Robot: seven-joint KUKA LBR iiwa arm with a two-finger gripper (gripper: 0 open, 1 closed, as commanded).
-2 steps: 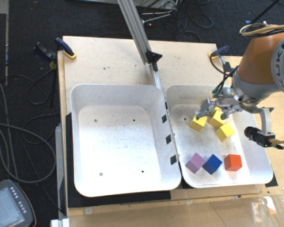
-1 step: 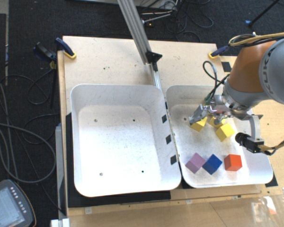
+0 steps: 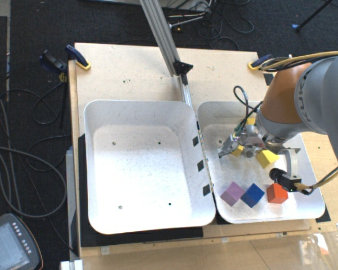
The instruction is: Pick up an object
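A pale bench point(image 3: 135, 66) carries two shallow white bins side by side, seen from above at a slant. The left bin point(image 3: 96, 151), the larger in view, shows a speckled floor. The right bin point(image 3: 214, 117) holds the blocks: a yellow block point(image 3: 266, 158) near its middle, and along its near edge a purple block point(image 3: 232, 193), a blue block point(image 3: 252, 195) just beside it, and an orange-red block point(image 3: 276, 193) to the right of those. The grey arm point(image 3: 321, 91) with its orange band point(image 3: 281, 97) reaches in from the right, and its gripper point(image 3: 235, 146) hangs low over the right bin, left of the yellow block; a small yellow piece sits at its tip, but whether the fingers are open, closed or gripping it cannot be told. No readable writing or labels can be made out.
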